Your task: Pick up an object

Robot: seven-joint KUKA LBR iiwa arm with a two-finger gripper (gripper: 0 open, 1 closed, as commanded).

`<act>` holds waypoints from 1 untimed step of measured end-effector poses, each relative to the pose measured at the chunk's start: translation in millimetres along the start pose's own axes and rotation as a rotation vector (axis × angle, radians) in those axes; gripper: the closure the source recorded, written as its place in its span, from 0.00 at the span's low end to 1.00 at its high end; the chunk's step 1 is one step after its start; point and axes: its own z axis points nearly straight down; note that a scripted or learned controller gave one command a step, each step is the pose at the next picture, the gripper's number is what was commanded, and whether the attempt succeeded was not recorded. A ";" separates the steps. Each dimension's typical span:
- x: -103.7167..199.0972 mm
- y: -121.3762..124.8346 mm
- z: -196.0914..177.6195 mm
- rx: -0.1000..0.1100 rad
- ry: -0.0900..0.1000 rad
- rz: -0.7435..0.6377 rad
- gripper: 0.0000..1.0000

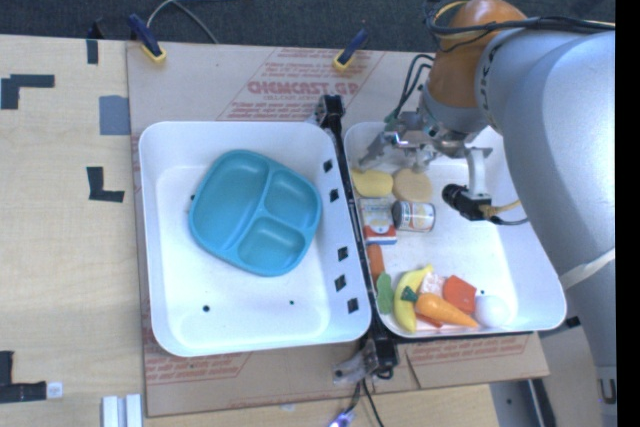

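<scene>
My gripper [402, 151] hangs over the far end of the right bin [520, 260], below the orange wrist band. Directly beneath it lie a yellow lemon-like piece [373, 182] and a tan round piece [411, 185], side by side. In front of these a small jar [414, 215] lies on its side beside a small box [379, 234]. Further toward the near end are an orange stick [375, 260], a green piece [385, 291], a banana [407, 299], a carrot [446, 311], a red-orange block [460, 291] and a white egg [490, 310].
A blue divided plate [255, 212] lies in the left bin [170, 315]. A black divider [345, 205] runs between the two bins. The grey arm covers the right side of the right bin. Two yellow-blue clamps [148, 40] hold the cardboard at the back.
</scene>
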 end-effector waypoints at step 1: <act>-0.3 0.0 0.1 0.000 0.000 0.000 0.00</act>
